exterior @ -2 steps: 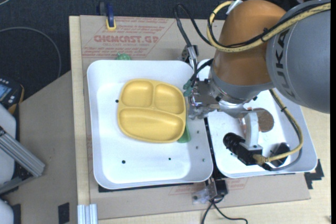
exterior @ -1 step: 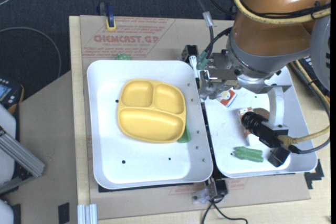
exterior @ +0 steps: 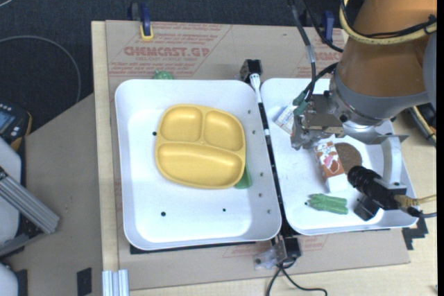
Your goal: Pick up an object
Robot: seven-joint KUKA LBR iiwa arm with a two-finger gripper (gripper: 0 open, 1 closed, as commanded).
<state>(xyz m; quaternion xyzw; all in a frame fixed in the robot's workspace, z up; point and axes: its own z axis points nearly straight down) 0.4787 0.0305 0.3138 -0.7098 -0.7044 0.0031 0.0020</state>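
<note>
In the bin on the view's right (exterior: 305, 220), we see the arm (exterior: 381, 45) reaching down, its jaws low over the bin's far left part, near the wall it shares with the other bin (exterior: 139, 204). We cannot tell whether the jaws stand wide or narrow (the wrist's bulk covers them from above). A pale crinkled wrapper (exterior: 283, 117) lies just beside them, toward the shared wall. Just nearer the camera lies a red-and-white packet (exterior: 329, 159), touching a brown oval piece (exterior: 351, 152). A green pod (exterior: 327, 204) lies near the bin's front edge, apart from the packet. In the other bin sits a yellow divided plate (exterior: 201, 145), with a green scrap (exterior: 243, 181) peeking from under its near right corner. Both bins rest on the brown counter (exterior: 187, 45).
</note>
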